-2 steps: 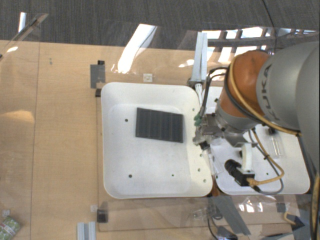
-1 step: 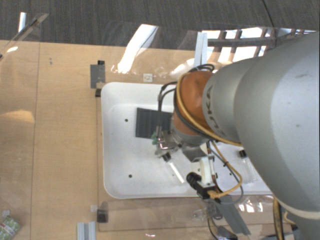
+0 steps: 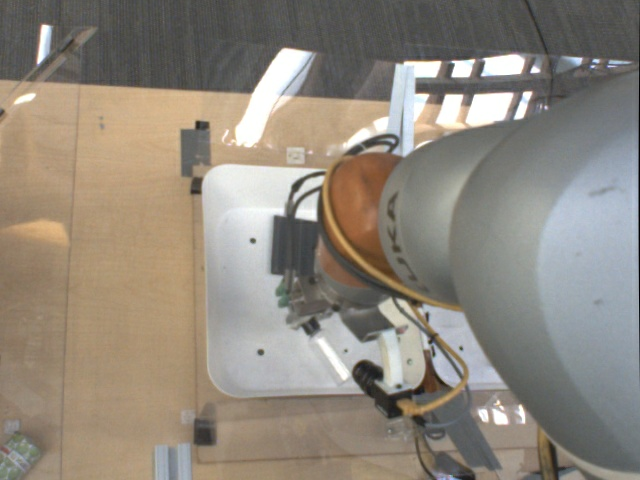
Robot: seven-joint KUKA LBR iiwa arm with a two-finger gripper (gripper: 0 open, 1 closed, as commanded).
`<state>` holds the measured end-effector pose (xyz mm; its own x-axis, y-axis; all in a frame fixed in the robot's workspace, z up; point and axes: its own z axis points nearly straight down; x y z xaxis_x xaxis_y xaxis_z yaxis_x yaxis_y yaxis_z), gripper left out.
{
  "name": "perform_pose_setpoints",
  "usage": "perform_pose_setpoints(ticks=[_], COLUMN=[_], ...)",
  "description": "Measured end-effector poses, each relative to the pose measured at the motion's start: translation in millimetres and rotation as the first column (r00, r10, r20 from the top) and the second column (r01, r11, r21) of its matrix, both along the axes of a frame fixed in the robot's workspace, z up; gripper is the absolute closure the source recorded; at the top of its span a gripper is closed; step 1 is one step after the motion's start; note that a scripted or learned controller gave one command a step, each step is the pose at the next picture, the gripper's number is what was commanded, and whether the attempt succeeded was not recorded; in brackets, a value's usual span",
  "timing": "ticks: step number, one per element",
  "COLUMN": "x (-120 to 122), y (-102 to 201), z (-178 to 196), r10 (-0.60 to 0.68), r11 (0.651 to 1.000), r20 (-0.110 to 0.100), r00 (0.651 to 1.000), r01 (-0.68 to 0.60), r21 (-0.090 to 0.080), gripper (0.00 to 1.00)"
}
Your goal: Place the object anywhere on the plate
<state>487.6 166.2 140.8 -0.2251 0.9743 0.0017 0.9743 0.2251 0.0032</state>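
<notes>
Reaching in from the right edge of the bench, the grey KUKA arm with its orange wrist band (image 3: 360, 218) covers most of the right half of the view and ends over the middle of a shallow white plastic bin (image 3: 235, 298). The two-finger gripper (image 3: 328, 353) hangs at the end of the wrist assembly, above the bin floor toward its near edge. One pale, slim finger (image 3: 330, 356) slants down and to the right from the grey metal gripper body (image 3: 305, 308); how the jaws stand I cannot tell from this angle, and nothing can be seen between them. A black rectangular box (image 3: 290, 243) with black cables (image 3: 300, 190) sits on the wrist, on its side toward the bin's left wall. A yellow cable (image 3: 345, 253) loops around the orange band and runs down toward the near-right corner of the bin, past a white bracket (image 3: 398, 360) and a black connector (image 3: 372, 383).

The bin floor that shows, along the left and near sides, carries a few small dark dots (image 3: 260, 350). The arm hides the bin's right side and whatever lies beyond it, so the task's object and the plate cannot be located.

The light wooden bench (image 3: 100, 268) surrounds the bin. A small dark clamp (image 3: 197, 150) sits at the bin's far-left corner and another dark block (image 3: 204, 430) near its near-left corner. A green and white printed packet (image 3: 15, 453) lies at the bench's near-left corner. Grey ribbed flooring (image 3: 250, 8) lies beyond the bench's far edge.
</notes>
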Motion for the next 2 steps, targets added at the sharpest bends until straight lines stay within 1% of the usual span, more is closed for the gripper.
perform_pose_setpoints(ticks=[1,2], x=[3,4], y=[58,28], z=[-50,-50], r10=[-0.021,-0.433], r11=[1.000,0.901], r20=[0.008,0.008], r00=[1.000,0.901], r01=[0.021,0.433], r21=[0.004,0.012], gripper=[1.00,1.00])
